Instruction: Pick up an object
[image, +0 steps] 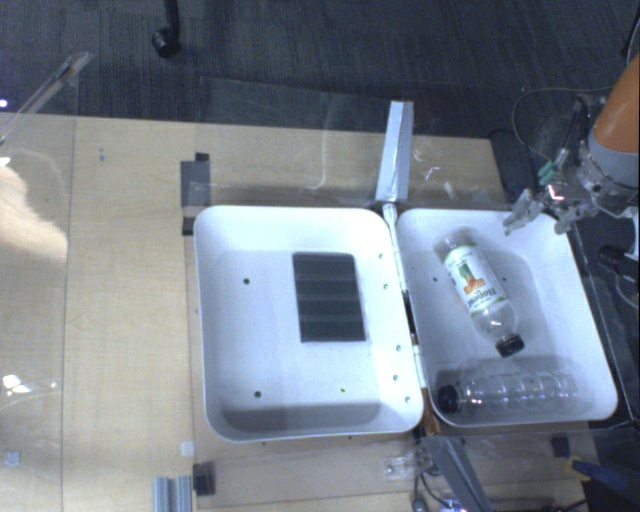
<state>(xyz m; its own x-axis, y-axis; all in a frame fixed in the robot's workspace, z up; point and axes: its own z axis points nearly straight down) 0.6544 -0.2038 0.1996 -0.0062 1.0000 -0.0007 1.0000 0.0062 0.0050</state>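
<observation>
A small clear bottle with a green and white label and a black cap lies slantwise in the middle of the right bin. A larger clear ribbed bottle lies along that bin's front wall, its black cap pointing left. A dark grey ridged block rests flat in the left bin. My gripper hangs over the right bin's far right corner, above and to the right of the small bottle. Its fingers are spread apart, open, with nothing between them.
A grey metal post stands behind the seam between the two bins. Cables loop near the arm at the upper right. Clear plastic sheeting covers the bench on the left.
</observation>
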